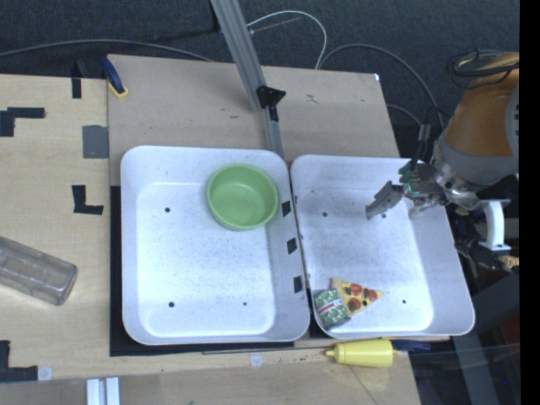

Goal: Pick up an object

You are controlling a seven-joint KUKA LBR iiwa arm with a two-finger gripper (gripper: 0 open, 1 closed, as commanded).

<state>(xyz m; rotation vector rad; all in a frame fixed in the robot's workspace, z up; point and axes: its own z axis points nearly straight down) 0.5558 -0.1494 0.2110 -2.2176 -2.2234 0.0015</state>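
Objects for picking, left to right: a green bowl (243,196) stands upright in the left bin (143,310), near its far wall and close to the right wall, well apart from the left and near walls, so that most of this bin's speckled floor lies open. In the right bin (447,310) a slice of toy pizza (358,294) lies flat near the front wall, touching or just beside a small green patterned packet (331,307) that sits in the front left corner against the divider between the two bins; the floor behind them, up to the far wall, is bare. A yellow bottle (364,353) lies on its side on the bench just outside the front rim of the right bin. Farther left on the bench, a clear plastic tumbler (34,270) lies on its side, well apart from the bins. A grey pole (240,40) slants down from the top edge to the junction of the two bins. The gripper (381,202) hangs over the far right part of the right bin, near its right wall, well apart from the pizza and packet; one dark finger points left and downward, nothing is seen between the fingers, and whether they are spread or closed cannot be told.
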